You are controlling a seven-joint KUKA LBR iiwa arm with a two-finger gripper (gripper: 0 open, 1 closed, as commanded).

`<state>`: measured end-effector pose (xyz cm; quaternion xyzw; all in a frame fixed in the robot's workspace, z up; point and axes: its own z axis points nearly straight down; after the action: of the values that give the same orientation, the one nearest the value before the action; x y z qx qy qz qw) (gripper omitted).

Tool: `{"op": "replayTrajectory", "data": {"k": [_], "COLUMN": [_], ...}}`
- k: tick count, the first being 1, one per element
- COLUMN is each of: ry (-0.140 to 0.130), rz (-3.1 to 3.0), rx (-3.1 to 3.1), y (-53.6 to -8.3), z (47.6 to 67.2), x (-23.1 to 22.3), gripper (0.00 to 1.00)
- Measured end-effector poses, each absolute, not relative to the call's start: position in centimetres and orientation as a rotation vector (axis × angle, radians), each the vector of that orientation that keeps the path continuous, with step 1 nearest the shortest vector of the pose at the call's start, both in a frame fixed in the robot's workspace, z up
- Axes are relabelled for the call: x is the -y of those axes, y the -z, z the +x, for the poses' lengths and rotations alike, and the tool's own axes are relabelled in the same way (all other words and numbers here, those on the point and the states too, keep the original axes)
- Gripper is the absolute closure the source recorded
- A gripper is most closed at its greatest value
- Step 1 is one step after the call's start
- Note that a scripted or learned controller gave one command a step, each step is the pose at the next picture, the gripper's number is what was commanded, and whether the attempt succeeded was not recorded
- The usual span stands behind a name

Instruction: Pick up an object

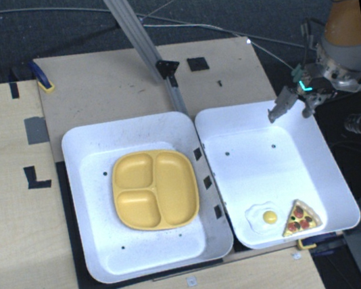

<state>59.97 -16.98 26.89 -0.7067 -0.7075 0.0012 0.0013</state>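
Yellow and red mark the pizza slice (pixel 301 217), which lies in the near right corner of the right bin (pixel 264 154), with a fried egg (pixel 264 216) just beside it (white, yolk up) along the same near edge. In the left bin (pixel 95 209) a yellow divided plate (pixel 154 189) sits about midway. Farther back, the hand (pixel 291 106) hangs over the right bin's far right corner, its two fingers spread apart, nothing between them.
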Motion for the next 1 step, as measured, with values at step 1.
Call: {"op": "replayTrajectory", "data": {"k": [1], "ry": [-0.002], "rz": [-2.219], "rx": [2.223], "y": [-26.98], "z": [60.02], "x": [16.98], "gripper": [0.00]}}
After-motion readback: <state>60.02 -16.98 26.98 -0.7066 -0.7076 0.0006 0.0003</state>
